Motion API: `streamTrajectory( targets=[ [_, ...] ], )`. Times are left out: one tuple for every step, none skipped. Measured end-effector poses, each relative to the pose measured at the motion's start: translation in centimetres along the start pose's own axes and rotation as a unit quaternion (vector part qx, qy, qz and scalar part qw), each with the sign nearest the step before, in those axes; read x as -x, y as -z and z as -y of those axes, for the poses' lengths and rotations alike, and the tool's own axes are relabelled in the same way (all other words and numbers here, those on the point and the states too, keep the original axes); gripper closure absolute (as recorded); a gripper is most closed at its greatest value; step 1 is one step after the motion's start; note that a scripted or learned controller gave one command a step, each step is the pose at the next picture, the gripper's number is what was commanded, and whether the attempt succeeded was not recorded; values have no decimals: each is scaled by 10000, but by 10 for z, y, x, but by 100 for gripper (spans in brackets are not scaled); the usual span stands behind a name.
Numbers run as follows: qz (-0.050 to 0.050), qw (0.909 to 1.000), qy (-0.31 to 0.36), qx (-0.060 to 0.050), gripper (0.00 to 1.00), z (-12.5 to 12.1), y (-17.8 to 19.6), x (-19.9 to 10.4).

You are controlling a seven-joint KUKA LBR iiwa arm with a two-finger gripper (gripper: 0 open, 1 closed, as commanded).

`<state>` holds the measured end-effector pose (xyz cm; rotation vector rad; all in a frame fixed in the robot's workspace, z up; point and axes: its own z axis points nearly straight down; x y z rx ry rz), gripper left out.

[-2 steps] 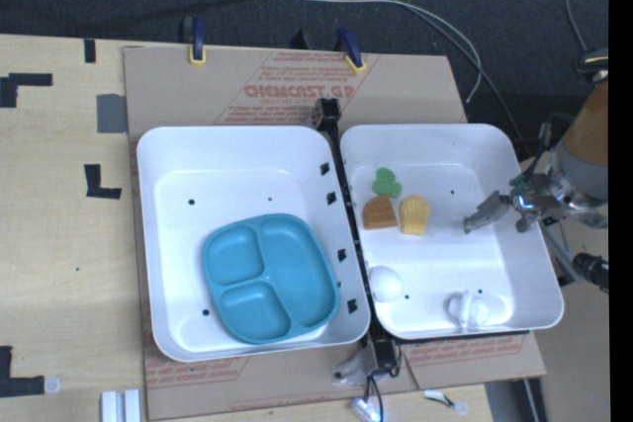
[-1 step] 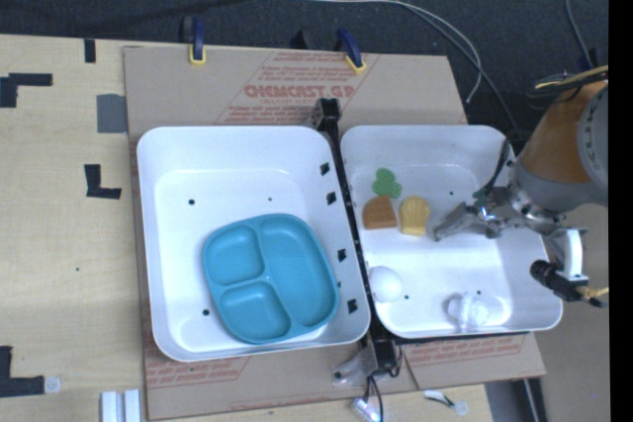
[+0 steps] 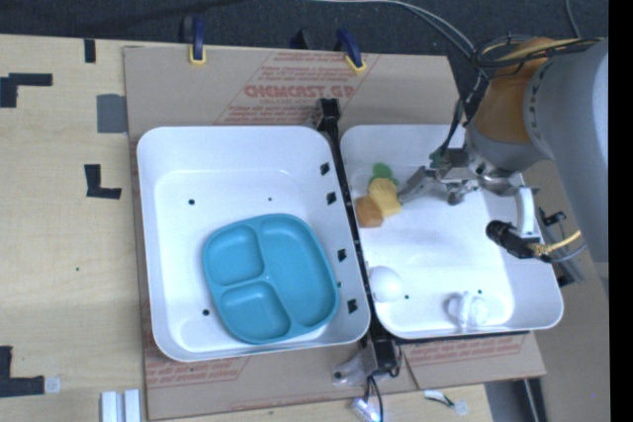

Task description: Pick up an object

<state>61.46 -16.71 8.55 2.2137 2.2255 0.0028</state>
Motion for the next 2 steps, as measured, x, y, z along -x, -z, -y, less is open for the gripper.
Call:
streamTrajectory(
  targets=[
    [-1,10000,-16,1,0,-1,46,-19],
    [-1,10000,-15,-17,0,7,-2,-60]
  ],
)
